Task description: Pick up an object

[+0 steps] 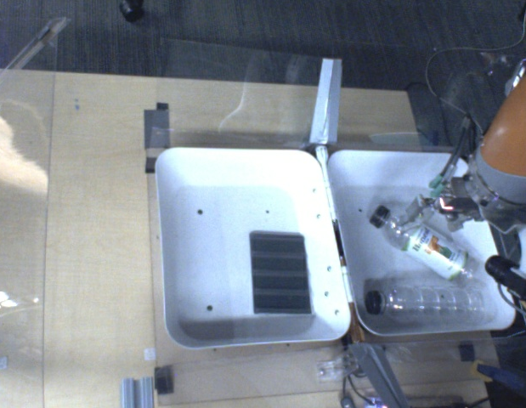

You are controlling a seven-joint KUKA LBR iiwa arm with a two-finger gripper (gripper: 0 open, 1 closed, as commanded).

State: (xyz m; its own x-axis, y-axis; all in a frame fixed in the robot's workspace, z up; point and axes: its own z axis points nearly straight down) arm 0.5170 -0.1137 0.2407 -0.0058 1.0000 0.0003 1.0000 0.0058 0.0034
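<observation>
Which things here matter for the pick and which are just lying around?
Job:
- claw, over the right bin
- small bottle beside it
- big clear bottle

Lying about:
- black ridged block in the left bin

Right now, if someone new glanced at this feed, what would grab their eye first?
Probably the arm's orange band at the right edge, above the right bin. Next, the dark ribbed block lying alone in the left bin. Then two clear bottles in the right bin: a labelled one lying aslant and a bigger one along the near wall.
</observation>
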